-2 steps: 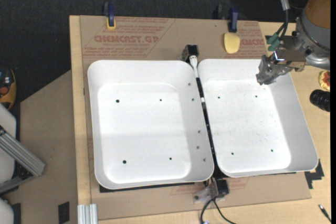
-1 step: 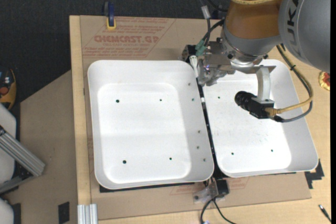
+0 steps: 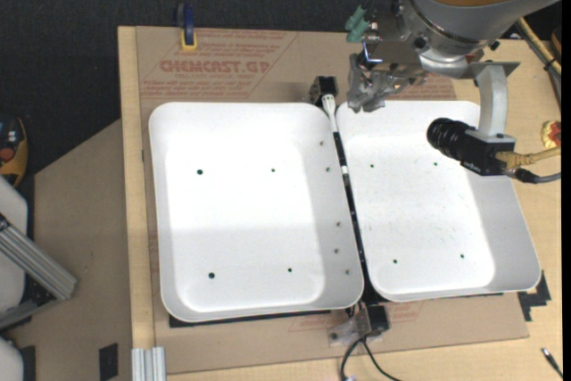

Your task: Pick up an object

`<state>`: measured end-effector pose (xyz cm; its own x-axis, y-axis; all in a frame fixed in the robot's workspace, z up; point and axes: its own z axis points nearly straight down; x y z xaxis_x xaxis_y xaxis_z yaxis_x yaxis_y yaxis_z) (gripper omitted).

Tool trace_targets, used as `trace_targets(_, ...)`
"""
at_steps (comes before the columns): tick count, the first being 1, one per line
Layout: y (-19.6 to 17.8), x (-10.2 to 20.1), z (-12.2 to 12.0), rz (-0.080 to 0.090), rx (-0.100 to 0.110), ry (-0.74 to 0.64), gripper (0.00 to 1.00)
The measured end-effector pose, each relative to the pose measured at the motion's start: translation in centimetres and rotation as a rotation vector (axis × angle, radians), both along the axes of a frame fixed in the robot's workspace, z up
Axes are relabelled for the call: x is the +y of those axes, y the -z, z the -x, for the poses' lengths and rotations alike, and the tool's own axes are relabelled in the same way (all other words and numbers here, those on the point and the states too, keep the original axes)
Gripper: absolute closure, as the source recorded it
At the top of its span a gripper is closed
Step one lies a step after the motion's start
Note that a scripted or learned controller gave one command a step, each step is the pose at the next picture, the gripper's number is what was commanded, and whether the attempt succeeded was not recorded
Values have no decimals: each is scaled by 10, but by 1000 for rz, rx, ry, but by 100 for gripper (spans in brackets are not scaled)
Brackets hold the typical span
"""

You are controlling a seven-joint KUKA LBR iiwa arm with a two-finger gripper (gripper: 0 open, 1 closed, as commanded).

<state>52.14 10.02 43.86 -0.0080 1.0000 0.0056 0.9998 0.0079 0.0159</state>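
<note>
My gripper (image 3: 365, 96) hangs below the grey and orange wrist, over the back left corner of the right white bin (image 3: 437, 272). It is close to the ridge where the two bins meet. The left white bin (image 3: 241, 281) lies beside it, its floor white with a few small dark dots. The gripper's tip is small, dark and partly hidden under the wrist.
A black cylinder on a white bracket (image 3: 466, 145) sticks out from the arm over the right bin. A blue clamp (image 3: 186, 22) sits at the brown board's back edge. Black clips (image 3: 322, 89) (image 3: 368, 319) hold the bins at back and front. An aluminium rail (image 3: 36, 259) lies at far left.
</note>
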Motion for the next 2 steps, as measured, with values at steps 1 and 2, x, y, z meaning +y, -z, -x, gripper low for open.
trace_targets(1,124,88,7,7,27,-1,100)
trace_targets(2,98,90,39,5,18,5,100)
